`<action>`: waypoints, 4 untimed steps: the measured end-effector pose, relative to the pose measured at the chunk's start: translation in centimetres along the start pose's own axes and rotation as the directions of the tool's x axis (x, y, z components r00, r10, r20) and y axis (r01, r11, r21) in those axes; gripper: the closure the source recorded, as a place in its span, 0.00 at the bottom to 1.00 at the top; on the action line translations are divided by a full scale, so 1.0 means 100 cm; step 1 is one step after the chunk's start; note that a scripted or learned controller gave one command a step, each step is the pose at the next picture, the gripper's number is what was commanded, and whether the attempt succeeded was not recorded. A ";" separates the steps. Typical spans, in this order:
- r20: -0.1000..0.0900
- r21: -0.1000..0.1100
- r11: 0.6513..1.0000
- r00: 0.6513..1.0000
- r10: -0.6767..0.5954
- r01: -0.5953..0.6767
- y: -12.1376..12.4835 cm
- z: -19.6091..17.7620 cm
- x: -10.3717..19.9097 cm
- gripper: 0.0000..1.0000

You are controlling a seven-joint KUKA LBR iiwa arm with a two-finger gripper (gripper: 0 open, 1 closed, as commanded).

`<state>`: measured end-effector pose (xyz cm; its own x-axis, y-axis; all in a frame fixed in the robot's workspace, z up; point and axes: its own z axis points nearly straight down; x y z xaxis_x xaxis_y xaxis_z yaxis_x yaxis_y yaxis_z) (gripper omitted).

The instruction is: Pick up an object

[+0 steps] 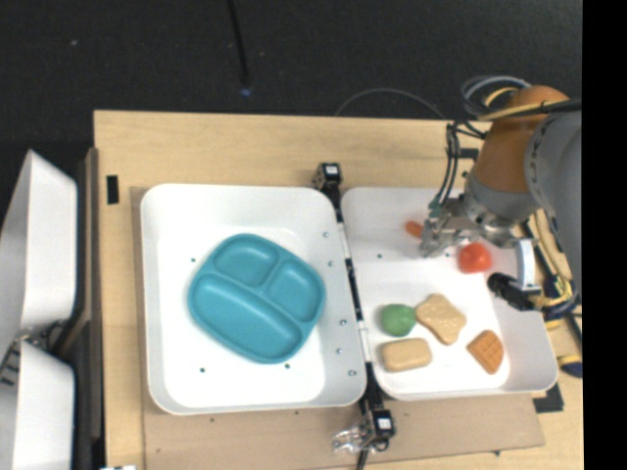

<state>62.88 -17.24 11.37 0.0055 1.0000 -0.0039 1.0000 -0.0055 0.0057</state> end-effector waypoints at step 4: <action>-0.003 0.005 1.000 1.000 -0.011 0.011 0.024 -0.131 0.054 1.00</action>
<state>65.19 -11.82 24.50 -0.0057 1.0000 -0.0006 1.0000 0.0057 0.0008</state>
